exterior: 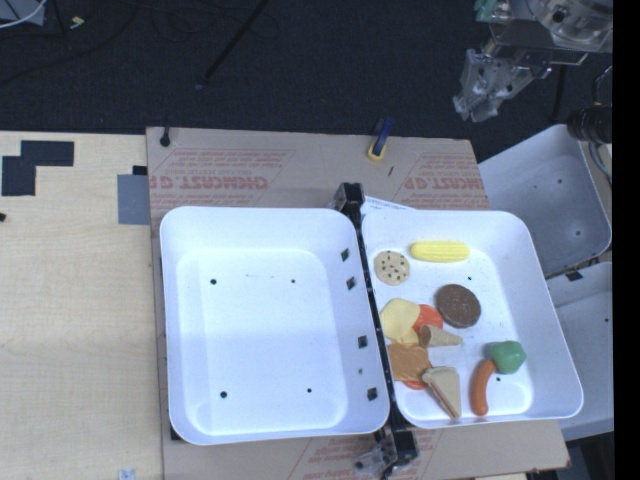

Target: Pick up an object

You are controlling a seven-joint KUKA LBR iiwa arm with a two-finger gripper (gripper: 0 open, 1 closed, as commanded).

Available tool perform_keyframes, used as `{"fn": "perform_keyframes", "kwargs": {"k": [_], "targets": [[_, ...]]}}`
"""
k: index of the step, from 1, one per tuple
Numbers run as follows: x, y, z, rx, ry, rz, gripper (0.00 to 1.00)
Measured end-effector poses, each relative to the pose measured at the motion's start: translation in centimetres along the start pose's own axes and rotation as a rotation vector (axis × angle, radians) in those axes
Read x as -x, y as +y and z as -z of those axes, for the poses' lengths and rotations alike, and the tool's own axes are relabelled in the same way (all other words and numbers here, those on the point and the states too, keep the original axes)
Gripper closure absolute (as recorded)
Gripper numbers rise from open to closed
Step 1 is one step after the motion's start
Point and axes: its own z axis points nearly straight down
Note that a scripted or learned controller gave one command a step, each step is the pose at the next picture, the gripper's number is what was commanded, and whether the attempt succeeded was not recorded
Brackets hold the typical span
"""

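Corn cob [439, 252] is my pick for this try: it lies alone near the far wall of the right bin [545, 298], free of the crowd, and from my seat it looks the easiest to close on. In the camera view, the one feed I have, the gripper [480, 93] hangs high over the dark floor beyond the bench, past the far right corner of the cardboard sheet [300, 168], well apart from everything in the bins. I cannot tell from this angle whether it is spread or pressed together, and nothing sits in it.

The relation that matters: the cob lies toward the camera and slightly to the view's left of the gripper, so I judge the arm must come in over the bin's far wall and then descend. The cob's long axis runs roughly left to right across the view, parallel to that far wall, so the closing line should cross it front to back.

Just beside the cob on the left sits a speckled cookie [391, 266]; the brown disc [458, 306] lies nearer the camera, a little apart. Further forward, a yellow slice [399, 318], bread pieces [443, 388], a sausage [481, 386] and a green pepper [508, 356] crowd together, some touching or overlapping, which is why I would leave them. The left bin [180, 318] plays no part in the reach.
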Motion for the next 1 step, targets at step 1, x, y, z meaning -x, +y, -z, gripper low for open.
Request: {"fn": "perform_keyframes", "kwargs": {"k": [1], "targets": [[-3.5,1.86,-18.37,-0.035,-0.001,-0.002,1.0]]}}
